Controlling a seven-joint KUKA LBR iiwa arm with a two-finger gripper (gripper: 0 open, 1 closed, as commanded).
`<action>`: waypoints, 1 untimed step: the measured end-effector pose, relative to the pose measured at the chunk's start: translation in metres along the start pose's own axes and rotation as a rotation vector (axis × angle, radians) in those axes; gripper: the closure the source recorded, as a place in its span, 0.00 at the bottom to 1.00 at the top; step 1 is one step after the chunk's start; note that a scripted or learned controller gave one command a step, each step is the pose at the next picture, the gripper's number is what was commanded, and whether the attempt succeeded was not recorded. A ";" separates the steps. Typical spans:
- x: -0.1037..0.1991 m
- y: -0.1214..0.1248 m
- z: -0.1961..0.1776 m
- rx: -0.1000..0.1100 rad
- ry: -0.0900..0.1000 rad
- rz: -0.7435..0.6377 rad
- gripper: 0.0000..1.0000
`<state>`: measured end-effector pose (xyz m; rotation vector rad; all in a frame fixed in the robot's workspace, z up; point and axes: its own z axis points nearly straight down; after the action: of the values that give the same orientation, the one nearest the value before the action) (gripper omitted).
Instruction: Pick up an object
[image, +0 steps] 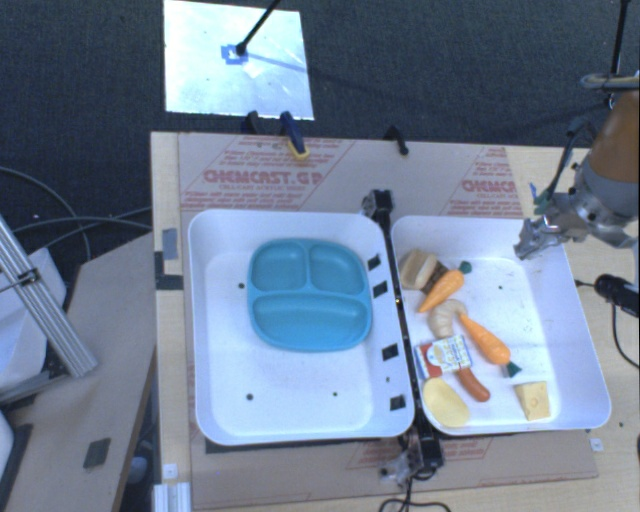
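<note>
Here, two shallow white bins sit side by side on a bench, seen from above at a slant. The left bin (225, 400) holds a blue divided plate (308, 296) near its centre. The right bin (560, 330) holds toy food clustered toward nine o'clock: a bread piece (419, 268), two carrots (441, 289) (486, 341), a pale mushroom-like piece (445, 318), a small red-and-white packet (444, 355), a sausage (473, 384), and a yellow potato-like piece (446, 403). A cheese wedge (534, 400) lies apart at five o'clock. The gripper (533, 240) hovers over the right bin's rim at about one o'clock, well apart from the food, nothing between its fingers; I cannot tell whether they are spread.
</note>
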<state>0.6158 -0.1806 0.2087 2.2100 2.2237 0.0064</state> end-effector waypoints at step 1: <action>0.000 0.001 -0.017 0.003 0.001 0.000 1.00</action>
<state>0.6171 -0.1806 0.2260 2.2116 2.2253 0.0044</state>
